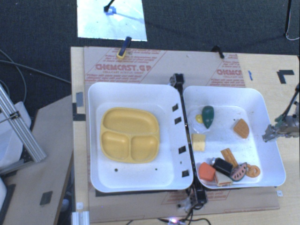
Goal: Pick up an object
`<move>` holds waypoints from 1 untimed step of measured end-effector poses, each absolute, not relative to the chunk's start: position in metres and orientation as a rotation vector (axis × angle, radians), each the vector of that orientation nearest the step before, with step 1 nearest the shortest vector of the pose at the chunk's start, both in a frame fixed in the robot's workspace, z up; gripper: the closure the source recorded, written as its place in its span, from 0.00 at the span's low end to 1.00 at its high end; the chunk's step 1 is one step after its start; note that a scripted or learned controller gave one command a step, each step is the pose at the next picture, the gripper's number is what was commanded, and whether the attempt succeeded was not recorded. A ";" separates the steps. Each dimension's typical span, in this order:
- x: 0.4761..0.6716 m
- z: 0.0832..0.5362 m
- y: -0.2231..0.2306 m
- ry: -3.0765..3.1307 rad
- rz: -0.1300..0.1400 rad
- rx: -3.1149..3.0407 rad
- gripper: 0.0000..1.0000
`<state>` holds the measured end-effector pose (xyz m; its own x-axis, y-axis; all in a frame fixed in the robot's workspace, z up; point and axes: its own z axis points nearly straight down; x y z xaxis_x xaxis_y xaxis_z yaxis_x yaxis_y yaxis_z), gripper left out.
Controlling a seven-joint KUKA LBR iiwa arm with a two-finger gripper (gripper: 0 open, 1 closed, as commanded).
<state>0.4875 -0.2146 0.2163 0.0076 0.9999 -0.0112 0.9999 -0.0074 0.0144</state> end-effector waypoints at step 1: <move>0.561 0.286 -0.206 2.221 0.010 2.202 1.00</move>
<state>0.5608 -0.2058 0.2860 -0.0084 1.0000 -0.0053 0.9999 0.0084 0.0142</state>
